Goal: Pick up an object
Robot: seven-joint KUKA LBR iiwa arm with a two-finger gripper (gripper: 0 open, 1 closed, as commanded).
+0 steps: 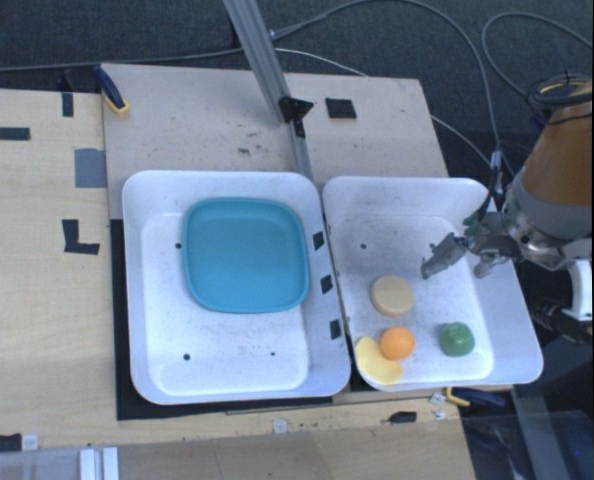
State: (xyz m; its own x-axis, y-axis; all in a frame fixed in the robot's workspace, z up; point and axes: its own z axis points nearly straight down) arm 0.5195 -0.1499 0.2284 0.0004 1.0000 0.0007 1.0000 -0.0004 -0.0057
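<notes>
The right bin [377,208] holds a tan round disc [392,295], an orange ball [397,344] resting against a yellow piece [375,365], and a small green object [457,339]. My gripper [463,261] hangs over the bin's right side, up and to the right of the tan disc and above the green object. Its two dark fingers stand apart, open, with nothing between them. The grey wrist and orange band [562,163] reach in from the right edge.
A square blue plate [245,254] lies in the left bin [152,298]. A slanted metal pole [267,58] rises behind the bins. Cables run across the dark floor at the top right.
</notes>
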